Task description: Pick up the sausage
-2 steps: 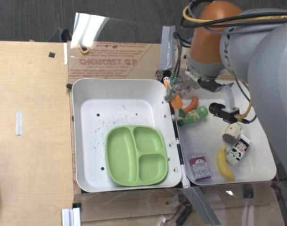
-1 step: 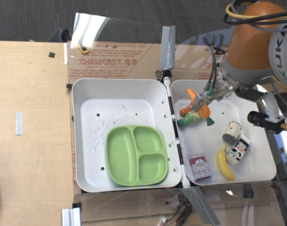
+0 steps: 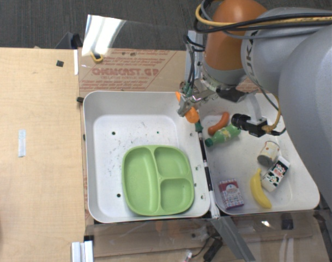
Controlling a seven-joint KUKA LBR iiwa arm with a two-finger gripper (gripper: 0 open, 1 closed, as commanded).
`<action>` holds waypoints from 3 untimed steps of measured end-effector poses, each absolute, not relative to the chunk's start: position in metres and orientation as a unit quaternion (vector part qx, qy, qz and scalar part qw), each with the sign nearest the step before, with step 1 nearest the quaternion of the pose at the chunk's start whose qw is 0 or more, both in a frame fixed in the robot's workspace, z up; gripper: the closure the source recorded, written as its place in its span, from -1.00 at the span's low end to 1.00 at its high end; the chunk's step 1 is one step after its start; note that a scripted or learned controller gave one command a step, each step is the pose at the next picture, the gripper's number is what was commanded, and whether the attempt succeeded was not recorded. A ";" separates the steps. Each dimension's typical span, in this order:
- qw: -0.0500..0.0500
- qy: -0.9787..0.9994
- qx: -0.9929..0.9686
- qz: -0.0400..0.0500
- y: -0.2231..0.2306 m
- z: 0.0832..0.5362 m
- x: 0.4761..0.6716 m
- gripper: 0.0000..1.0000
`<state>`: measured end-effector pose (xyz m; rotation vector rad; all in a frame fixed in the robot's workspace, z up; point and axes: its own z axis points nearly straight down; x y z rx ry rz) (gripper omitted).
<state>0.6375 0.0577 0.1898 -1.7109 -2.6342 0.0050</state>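
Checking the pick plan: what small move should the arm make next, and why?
Probably shift the gripper slightly toward the arm's side and lower: it hovers over an orange round piece by the bin divider, while the reddish-orange sausage lies just beyond.

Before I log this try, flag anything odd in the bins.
Dark specks and smudges soil the floor of the left bin above the green divided plate. In the right bin, the small can lies tipped on its side. Nothing else stands out.

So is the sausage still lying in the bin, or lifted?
In the bin: the sausage lies on the right bin's floor, beside the green bottle.
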 end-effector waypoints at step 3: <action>0.000 -0.902 -0.431 0.001 0.042 0.199 0.553 1.00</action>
